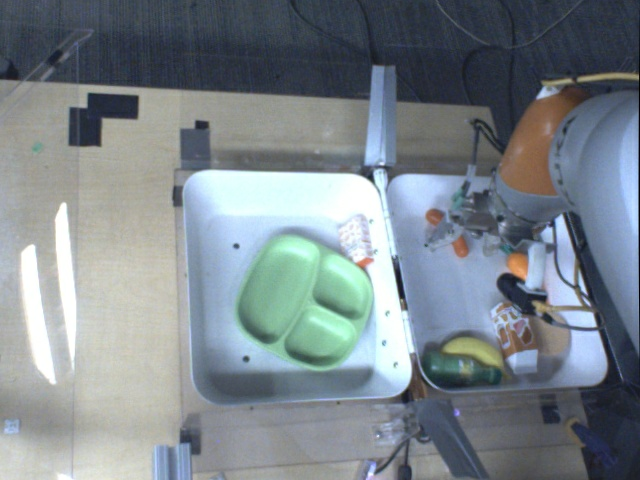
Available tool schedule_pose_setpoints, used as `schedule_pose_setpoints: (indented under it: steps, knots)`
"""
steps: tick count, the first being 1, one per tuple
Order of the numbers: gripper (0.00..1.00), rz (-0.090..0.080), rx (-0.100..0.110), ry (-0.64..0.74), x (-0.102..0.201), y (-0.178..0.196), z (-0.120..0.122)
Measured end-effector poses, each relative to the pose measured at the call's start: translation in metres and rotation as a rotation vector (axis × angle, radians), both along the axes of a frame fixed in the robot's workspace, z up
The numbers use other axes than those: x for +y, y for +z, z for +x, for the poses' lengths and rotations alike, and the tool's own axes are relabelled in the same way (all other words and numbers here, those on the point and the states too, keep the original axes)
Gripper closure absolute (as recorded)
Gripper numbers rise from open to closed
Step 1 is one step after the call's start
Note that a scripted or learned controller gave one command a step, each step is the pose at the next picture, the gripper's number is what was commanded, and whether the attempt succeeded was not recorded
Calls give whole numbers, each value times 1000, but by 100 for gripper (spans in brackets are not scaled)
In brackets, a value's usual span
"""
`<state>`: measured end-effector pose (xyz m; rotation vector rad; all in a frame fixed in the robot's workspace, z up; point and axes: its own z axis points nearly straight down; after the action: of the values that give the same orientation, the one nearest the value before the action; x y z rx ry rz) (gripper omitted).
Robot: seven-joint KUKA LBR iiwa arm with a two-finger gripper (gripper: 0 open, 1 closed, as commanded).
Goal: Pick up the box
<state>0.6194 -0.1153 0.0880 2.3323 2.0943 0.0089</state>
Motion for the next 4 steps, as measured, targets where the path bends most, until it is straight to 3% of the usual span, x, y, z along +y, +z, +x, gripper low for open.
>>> schedule_pose_setpoints:
  steps: [1,2,3,4]
  knots:
    - [0,1,4,5,-37,3,-63]
    - [0,-1,1,-21,-75,129,-77]
    - [0,2,6,-77,-7,33,-92]
    - [0,3,0,-219,29,1,-66]
